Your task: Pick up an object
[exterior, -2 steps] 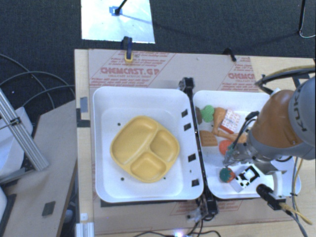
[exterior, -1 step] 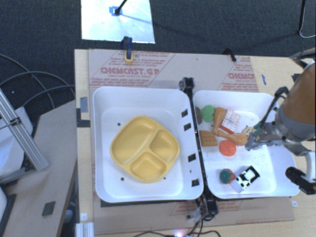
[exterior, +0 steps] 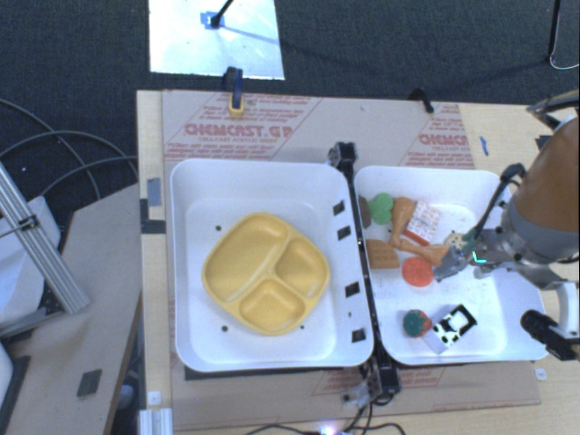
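Observation:
The right bin (exterior: 489, 184) holds several small objects. A green round piece (exterior: 381, 208) lies at its far left, with an orange and white box (exterior: 419, 224) beside it. A tan wedge (exterior: 382, 256) and a red disc (exterior: 418, 273) lie in the middle. Near the front sit a green and red ball (exterior: 416, 323) and a black and white block (exterior: 452, 326). My gripper (exterior: 452, 263) reaches in from the right, low over the bin's middle, just right of the red disc and next to an orange piece (exterior: 433, 251).
The left bin (exterior: 186, 270) holds a yellow divided plate (exterior: 265, 272). A black clip strip (exterior: 355, 243) runs between the bins. The arm's grey body (exterior: 544, 216) covers the right bin's right side. Cardboard (exterior: 272, 130) lies under both bins.

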`<state>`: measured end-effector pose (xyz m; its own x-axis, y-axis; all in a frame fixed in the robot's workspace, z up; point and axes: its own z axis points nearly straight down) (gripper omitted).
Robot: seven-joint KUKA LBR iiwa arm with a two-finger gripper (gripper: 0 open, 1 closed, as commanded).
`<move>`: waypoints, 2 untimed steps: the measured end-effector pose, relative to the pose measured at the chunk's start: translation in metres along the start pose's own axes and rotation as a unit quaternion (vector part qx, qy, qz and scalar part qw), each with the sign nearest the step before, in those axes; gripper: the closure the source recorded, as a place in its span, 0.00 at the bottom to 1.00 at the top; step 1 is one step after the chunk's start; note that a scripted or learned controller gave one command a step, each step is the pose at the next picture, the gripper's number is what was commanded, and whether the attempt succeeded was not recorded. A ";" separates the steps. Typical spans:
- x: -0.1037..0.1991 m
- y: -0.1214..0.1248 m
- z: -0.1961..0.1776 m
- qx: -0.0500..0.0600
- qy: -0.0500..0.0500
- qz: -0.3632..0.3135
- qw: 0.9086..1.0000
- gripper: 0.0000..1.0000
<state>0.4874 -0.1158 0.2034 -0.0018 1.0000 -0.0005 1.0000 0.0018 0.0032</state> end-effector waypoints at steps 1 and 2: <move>-0.042 -0.002 0.122 0.001 -0.001 0.002 1.000 0.00; -0.041 0.000 0.109 0.000 0.000 0.000 1.000 1.00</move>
<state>0.4877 -0.1567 0.0948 -0.0010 1.0000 -0.0002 1.0000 0.0010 0.0035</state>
